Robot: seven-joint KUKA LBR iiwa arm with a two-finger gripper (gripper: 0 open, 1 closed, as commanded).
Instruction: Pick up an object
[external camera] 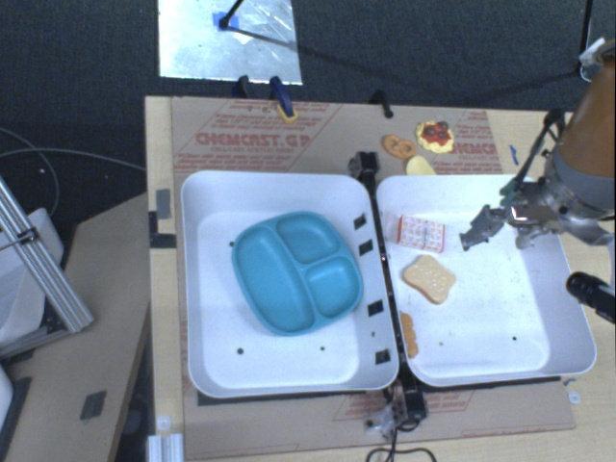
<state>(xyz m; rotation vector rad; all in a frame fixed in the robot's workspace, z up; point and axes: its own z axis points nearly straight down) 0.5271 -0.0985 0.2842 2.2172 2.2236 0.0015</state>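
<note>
In the right bin (539, 354) lie two loose things: a tan slice of toast (429, 278) near the bin's left wall, and just above it, apart from it, a small white packet with red print (422, 232). A thin tan piece (408, 335) lies along the divider between the bins, below the toast. The pincer (478, 230) hangs over the right bin, to the right of the packet and clear of both it and the toast (whether its tips are spread or pressed together I cannot tell). The left bin (221, 354) holds a blue divided plate (294, 272). Beyond the bins, on the cardboard-covered surface (250, 133), sit a pretzel-shaped toy (397, 146), a small red-topped round piece (435, 136) and a pale yellow piece (420, 166).
</note>
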